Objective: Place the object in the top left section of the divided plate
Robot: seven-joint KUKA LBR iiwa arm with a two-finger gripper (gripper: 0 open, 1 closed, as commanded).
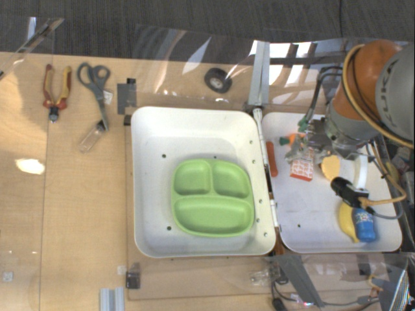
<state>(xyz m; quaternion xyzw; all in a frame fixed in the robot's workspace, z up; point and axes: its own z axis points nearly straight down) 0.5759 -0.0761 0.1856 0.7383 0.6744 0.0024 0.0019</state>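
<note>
Camera view: a green divided plate (pixel 213 196) is seen in the left bin (pixel 149 173), all sections bare. In the right bin (pixel 311 219), small objects (pixel 302 168) are scattered beneath the gripper (pixel 305 144). Whether the jaws are open or closed cannot be told.

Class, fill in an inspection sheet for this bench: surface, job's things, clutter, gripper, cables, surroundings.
Surface: wooden bench bearing left bin and right bin.
Job's things: green divided plate in the left bin, nothing in its sections; a banana, a blue object and a red-and-white packet lie in the right bin.
Clutter: pliers, scissors, tape roll.
Gripper: gripper over the right bin.
Cables: cables on the arm.
Surroundings: dark floor.
</note>
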